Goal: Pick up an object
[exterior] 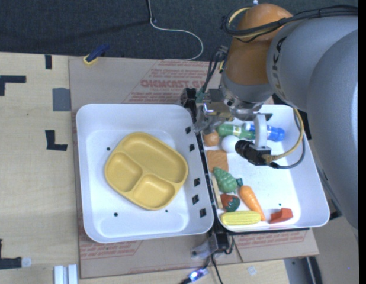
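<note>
While nothing is seen lifted:
Gripper (pixel 230 126): lowered over right bin (pixel 301 209) — grip state cannot be told.
Toy food: carrot (pixel 250 198), corn (pixel 241 219) clustered along left wall — likely targets.
Left bin (pixel 88 158): yellow tray (pixel 146 169) held.

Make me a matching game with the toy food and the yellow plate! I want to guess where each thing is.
Things:
1. yellow divided plate
2. carrot
3. corn cob
4. broccoli

Places:
A. along the near edge of the right bin, nearest the camera
B. in the left bin
C. in the right bin, just right of the strawberry
D. near the right bin's left wall, just below the tan cracker

Right pairs: 1-B, 2-C, 3-A, 4-D
</note>
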